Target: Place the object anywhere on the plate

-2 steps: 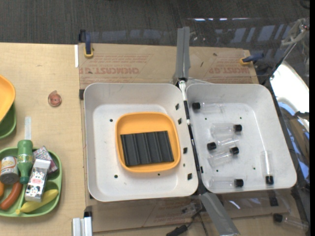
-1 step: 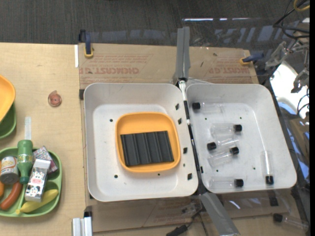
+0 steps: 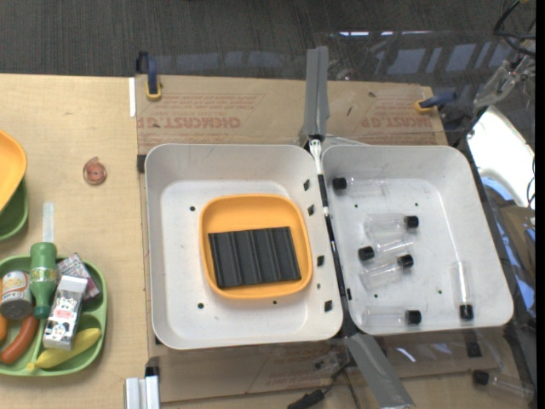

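Observation:
An orange square plate (image 3: 255,209) lies in the middle of the left white bin (image 3: 170,254). A dark grey ribbed rectangular block (image 3: 255,256) rests flat on the plate, covering most of its lower half. The right white bin (image 3: 481,228) holds several clear plastic vials with black caps, among them one near the centre (image 3: 387,226), one just below it (image 3: 383,269) and one along the right side (image 3: 461,286).
On the wooden bench to the left stands a green tray (image 3: 85,348) of toy food and a green bottle. An orange bowl (image 3: 8,173) and a small pink disc (image 3: 94,172) lie further back. A grey metal post (image 3: 316,92) rises behind the seam between the bins.

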Available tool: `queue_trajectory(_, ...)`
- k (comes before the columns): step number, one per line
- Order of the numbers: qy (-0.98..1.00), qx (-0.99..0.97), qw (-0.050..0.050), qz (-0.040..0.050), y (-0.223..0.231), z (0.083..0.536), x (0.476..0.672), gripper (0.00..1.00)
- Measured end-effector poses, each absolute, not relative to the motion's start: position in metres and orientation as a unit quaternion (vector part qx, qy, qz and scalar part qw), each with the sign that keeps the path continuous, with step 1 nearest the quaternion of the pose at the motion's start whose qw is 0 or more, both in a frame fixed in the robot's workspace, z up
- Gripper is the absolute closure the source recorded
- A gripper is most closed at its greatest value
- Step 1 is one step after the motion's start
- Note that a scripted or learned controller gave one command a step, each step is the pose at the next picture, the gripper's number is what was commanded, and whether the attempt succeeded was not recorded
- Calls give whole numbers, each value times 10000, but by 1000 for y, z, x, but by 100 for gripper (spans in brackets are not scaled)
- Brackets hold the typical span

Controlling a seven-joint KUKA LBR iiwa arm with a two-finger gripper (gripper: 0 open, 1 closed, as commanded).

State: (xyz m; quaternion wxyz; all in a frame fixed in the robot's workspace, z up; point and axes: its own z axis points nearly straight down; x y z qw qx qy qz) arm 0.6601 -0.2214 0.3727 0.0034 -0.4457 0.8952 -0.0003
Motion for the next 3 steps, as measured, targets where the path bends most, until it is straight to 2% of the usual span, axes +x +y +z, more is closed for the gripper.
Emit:
queue_trajectory(1,8079,-5893,21,12,-221,318,660,0)
queue_trajectory(2,7356,-6774,31,1,-221,367,660,0)
queue_trajectory(3,5775,-8164,24,16,-221,313,659,0)
